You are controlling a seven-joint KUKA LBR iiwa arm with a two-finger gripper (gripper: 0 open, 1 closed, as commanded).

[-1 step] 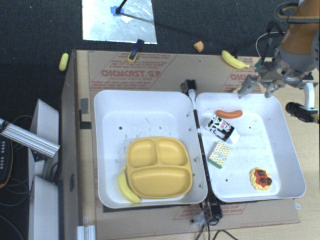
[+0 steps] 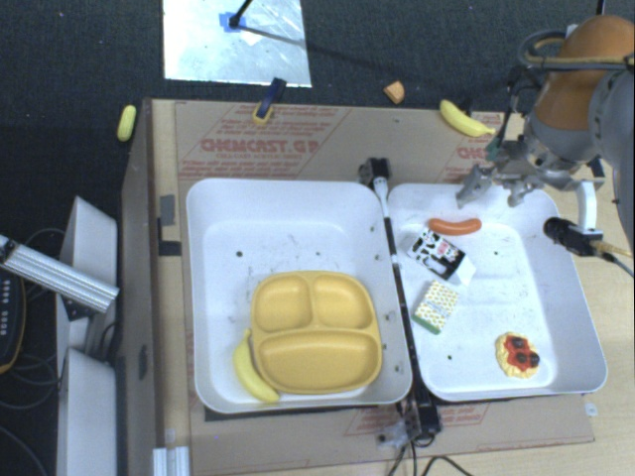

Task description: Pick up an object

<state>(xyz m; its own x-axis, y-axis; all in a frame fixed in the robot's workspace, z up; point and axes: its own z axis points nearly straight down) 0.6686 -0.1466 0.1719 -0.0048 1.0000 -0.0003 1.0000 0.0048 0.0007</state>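
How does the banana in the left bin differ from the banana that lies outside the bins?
The banana in the left bin lies at the near edge, tucked against the yellow divided plate. The banana outside rests on the cardboard behind the right bin, touching nothing and close to the claw. The first runs mostly up and down in the picture, the second slants. Both are yellow and curved.

Arm exterior — grey housing with orange section.
A rounded orange band is seen above the grey wrist; thin dark cables are looped beside it; the gripper (image 2: pixel 493 187) is finished in grey metal.
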